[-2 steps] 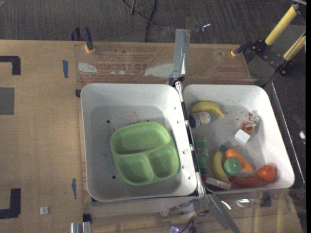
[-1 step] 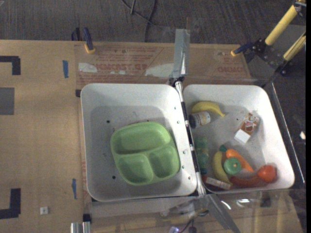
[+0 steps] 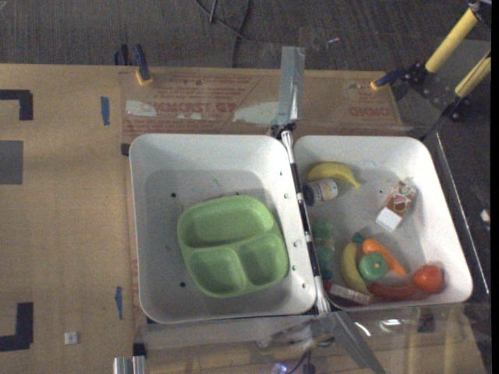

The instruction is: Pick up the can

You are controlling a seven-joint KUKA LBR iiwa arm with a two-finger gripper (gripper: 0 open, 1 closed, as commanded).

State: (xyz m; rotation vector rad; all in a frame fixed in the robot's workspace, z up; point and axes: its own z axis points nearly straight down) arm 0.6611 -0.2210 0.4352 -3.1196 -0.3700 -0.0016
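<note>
A small can (image 3: pixel 321 191) lies on its side in the right bin (image 3: pixel 437 209), just below a banana (image 3: pixel 333 172), near the divider.

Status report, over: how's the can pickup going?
Not yet picked up: small white-labelled can lying in right white bin, by the divider. Close beside it: yellow banana.
</note>
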